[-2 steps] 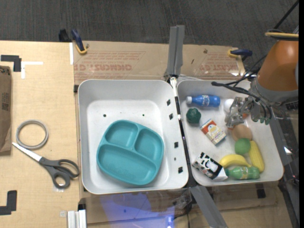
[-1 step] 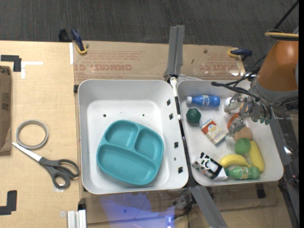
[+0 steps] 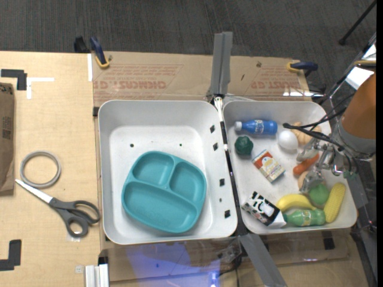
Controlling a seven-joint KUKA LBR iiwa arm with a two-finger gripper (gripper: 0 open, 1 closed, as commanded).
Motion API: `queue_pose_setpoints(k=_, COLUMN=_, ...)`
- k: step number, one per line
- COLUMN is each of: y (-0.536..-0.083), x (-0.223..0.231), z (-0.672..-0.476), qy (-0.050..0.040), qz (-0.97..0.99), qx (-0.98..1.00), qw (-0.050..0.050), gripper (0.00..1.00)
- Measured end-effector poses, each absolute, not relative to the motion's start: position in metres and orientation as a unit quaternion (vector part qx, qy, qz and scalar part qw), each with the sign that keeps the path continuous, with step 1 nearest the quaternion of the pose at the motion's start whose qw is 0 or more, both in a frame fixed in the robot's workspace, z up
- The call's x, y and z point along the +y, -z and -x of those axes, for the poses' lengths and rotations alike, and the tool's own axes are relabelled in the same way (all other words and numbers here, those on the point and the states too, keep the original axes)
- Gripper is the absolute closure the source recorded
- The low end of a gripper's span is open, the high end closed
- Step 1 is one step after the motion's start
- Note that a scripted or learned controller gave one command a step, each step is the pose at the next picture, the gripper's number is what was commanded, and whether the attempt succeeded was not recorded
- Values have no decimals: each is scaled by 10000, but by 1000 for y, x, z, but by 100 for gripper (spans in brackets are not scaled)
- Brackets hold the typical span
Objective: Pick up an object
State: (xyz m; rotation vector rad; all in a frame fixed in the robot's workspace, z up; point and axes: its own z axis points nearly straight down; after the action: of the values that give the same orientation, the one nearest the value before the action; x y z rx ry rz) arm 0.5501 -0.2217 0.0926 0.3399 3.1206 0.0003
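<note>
Gripper [image 3: 320, 167] is hovering low over the right bin [image 3: 263, 105], finger state indiscernible, with the orange carrot [image 3: 304, 165] lying just beside its tip on the left and the green fruit [image 3: 318, 194] sitting directly below it, near the corn [image 3: 334, 201]

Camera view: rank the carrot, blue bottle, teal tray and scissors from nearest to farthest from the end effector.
From the end effector in the right bin:
1. Carrot, right beside it.
2. Blue bottle, at the same bin's far-left corner.
3. Teal tray, in the left bin.
4. Scissors, on the bench at the view's left.
</note>
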Motion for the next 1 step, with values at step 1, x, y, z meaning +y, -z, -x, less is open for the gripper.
queue_pose_setpoints(k=1, y=-93, x=-204, z=-561, qy=1, qz=-1478, qx=9890, qw=25, gripper=0)
